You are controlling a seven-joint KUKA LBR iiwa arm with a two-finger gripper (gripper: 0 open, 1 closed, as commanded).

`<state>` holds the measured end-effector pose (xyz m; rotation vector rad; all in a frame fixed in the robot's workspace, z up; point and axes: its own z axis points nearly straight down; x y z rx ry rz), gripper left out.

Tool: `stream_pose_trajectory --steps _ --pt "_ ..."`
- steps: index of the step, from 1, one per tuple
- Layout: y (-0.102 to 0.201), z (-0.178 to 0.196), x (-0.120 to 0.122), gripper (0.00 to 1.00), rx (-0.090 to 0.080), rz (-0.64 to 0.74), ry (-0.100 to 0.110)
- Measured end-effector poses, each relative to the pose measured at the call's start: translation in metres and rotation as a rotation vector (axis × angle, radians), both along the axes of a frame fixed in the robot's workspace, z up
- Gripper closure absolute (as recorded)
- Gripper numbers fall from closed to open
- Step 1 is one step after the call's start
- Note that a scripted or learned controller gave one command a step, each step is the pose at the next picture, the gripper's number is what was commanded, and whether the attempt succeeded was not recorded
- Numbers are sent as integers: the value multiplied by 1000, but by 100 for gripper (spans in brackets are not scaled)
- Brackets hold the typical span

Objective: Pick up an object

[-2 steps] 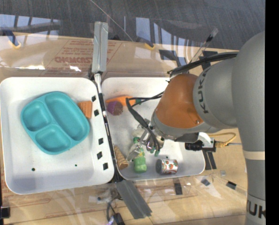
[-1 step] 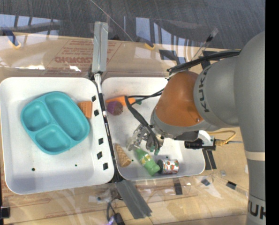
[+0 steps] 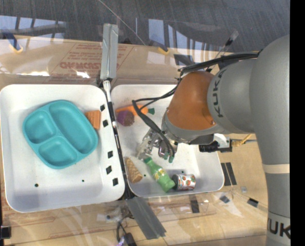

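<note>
My gripper (image 3: 156,146) hangs low in the right bin (image 3: 208,181), just above the neck of a green bottle (image 3: 159,175) lying on the bin floor. Beside the bottle's base lies a small red and white can (image 3: 185,181). A tan cone-shaped piece (image 3: 133,169) rests near the bin's left wall. A purple round object (image 3: 125,118) and an orange carrot-like piece (image 3: 125,108) sit at the bin's back left, with a small green bit (image 3: 151,110) close by. The arm's orange band (image 3: 190,104) covers the bin's middle.
The left bin (image 3: 19,188) holds a teal divided plate (image 3: 60,132) and an orange-brown block (image 3: 94,118) at the plate's right edge. A grey divider bar (image 3: 109,50) runs between the bins. Cables (image 3: 152,94) loop off the wrist.
</note>
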<state>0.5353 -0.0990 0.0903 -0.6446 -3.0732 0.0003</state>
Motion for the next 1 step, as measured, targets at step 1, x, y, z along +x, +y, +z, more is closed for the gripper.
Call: stream_pose_trajectory --steps 1 --pt "10 1 48 100 0 261 -2"
